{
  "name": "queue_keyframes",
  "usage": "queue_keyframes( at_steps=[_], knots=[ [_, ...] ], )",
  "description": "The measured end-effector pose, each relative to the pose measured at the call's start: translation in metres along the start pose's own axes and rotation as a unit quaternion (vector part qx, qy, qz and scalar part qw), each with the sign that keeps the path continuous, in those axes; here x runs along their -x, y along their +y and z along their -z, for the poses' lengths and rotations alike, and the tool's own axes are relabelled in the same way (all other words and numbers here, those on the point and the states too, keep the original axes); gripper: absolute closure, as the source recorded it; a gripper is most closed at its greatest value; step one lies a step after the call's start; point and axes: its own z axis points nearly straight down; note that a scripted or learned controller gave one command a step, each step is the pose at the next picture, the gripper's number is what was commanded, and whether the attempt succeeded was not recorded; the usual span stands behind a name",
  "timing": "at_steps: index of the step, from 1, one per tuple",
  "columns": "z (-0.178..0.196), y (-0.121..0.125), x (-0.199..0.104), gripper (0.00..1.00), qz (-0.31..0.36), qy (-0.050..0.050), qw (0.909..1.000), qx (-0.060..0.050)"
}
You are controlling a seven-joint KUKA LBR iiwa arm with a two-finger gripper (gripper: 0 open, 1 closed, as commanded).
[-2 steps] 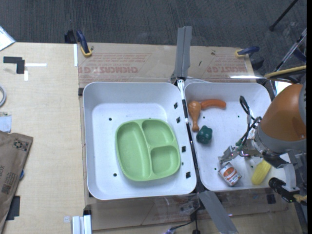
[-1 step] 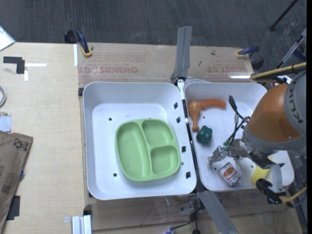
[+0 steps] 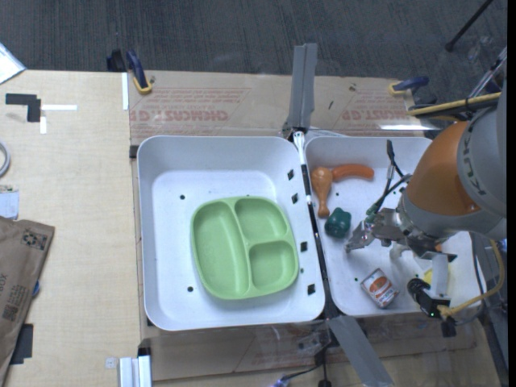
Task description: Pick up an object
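Dark carpet borders a pale wooden bench, where cardboard sheeting lies clamped beneath two shallow white bins set side by side. Left of the divider between them, the left bin carries a green sectioned plate with three compartments, lying a little askew near the bin's middle. Right of the divider, the right bin contains the loose objects: an orange drumstick-shaped toy lying close beside the divider, an orange carrot-like piece just beyond the drumstick's upper end, a dark green lump near the drumstick's lower end, and a small red-and-white can further down the bin floor, well apart from the divider. The grey arm with its orange band reaches across the right bin from the far side, and its gripper hangs low just beside the green lump, on the side away from the divider. Whether its fingers are spread or closed cannot be told from this angle, and nothing is seen between them. Black and yellow cables trail near the can.
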Motion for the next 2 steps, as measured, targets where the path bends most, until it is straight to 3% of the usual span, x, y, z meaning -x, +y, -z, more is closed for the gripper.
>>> queue_keyframes(
  at_steps=[1,2],
  knots=[
    [-0.0003,-0.0282,0.0004,0.00,0.075,0.000,0.9972,0.000],
    [-0.0003,-0.0277,0.0040,0.00,0.041,0.000,0.9992,0.000]
  ],
)
